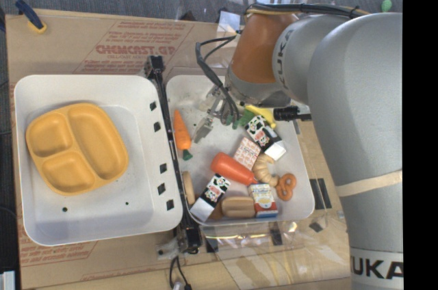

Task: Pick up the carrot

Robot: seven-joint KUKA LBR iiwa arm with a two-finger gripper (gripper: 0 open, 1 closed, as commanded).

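Observation:
The carrot (181,132) is orange with a green stem end and lies along the left wall of the right bin (301,165), pointing up and down the view. My gripper (210,122) hangs just right of the carrot, over the bin's upper middle, a short gap away from it. Its fingers (203,129) stand open with nothing between them. The grey arm with its orange band (256,53) covers the bin's upper right part.
Several toy foods crowd the right bin's lower half: a red-orange sausage (233,169), two cow-print cartons (259,130), a croissant (264,170), a pretzel (287,185). The left bin (41,220) holds a yellow divided plate (75,145).

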